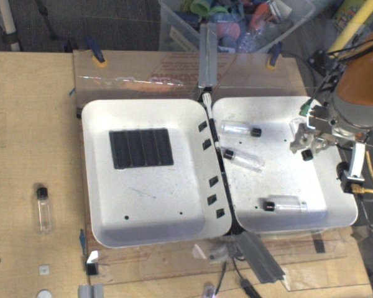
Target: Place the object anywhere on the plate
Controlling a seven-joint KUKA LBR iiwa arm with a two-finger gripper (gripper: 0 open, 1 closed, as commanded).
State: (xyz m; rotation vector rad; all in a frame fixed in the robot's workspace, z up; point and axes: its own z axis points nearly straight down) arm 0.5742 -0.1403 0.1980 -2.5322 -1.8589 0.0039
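Three clear vials with black caps are seen lying flat in the right bin [336,213], so the task's object is taken to be one of these. The top vial [239,129] is found toward 11 o'clock of that bin, cap pointing to 3 o'clock. The middle vial [242,159] is laid on a slant just below it, cap at its 10 o'clock end. The bottom vial [285,205] is parked at about 6 o'clock, cap to 9 o'clock. All three look glassy and tube-shaped, pretty see-through against the smooth white plastic.

The black plate [142,148], a ribbed rectangle, is set in the left bin [99,222] toward its 11 o'clock; nothing is seen on it.

The gripper [307,143] is hung over the right bin's 2 o'clock area, well apart from the vials. Whether it's spread or closed can't be told, honestly. No vial is seen in it.

A fourth vial [43,208] is left on the wooden bench [25,104], out at 9 o'clock.
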